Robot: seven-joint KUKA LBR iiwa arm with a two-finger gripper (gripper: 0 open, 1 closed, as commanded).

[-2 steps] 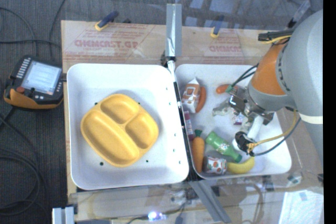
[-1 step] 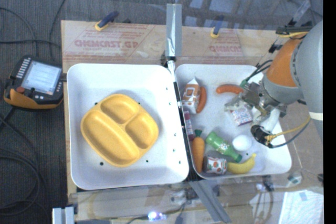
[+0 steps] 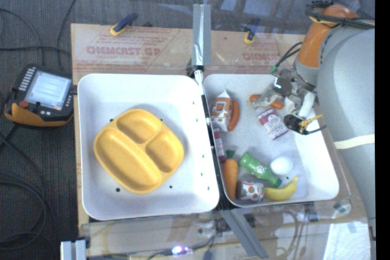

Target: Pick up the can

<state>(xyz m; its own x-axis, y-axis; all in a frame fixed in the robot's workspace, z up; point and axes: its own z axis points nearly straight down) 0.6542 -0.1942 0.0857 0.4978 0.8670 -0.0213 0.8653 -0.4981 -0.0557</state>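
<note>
The can (image 3: 250, 190) is small, with a white and red label. It lies near the front wall of the right bin (image 3: 317, 155), between an orange carrot (image 3: 230, 173) and a banana (image 3: 281, 190). My gripper (image 3: 281, 93) hangs over the back right part of that bin, well behind the can and apart from it. The grey arm with its orange band (image 3: 315, 42) comes in from the right above it. Nothing from the bin is visibly held in the gripper.
The right bin also holds a green bottle (image 3: 259, 166), a white egg-like ball (image 3: 281, 165), a small packet (image 3: 272, 125), a carton (image 3: 222, 106) and a sausage-shaped piece (image 3: 234, 117). A yellow divided plate (image 3: 139, 149) lies in the left bin (image 3: 97, 94).
</note>
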